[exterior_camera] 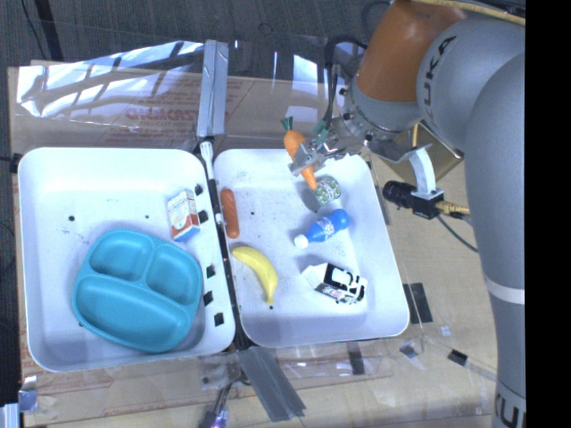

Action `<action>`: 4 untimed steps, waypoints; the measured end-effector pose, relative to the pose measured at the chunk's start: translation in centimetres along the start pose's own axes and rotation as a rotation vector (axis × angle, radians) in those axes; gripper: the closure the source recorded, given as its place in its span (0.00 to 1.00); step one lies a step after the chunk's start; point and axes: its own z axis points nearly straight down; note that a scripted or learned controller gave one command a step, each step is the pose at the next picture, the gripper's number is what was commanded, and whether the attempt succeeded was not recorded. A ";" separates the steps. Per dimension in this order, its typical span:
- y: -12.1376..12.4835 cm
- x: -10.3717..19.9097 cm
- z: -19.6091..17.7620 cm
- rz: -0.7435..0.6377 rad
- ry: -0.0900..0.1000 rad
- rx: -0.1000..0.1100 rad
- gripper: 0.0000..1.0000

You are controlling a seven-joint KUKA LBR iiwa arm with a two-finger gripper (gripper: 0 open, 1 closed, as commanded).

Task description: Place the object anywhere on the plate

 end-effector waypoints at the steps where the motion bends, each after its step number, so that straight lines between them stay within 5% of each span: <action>1: -3.9 8.5 5.1 -0.117 0.001 0.003 1.00; 3: -8.5 22.0 5.1 -0.204 0.000 0.002 1.00; 4: -8.5 21.9 5.1 -0.203 0.000 0.002 0.00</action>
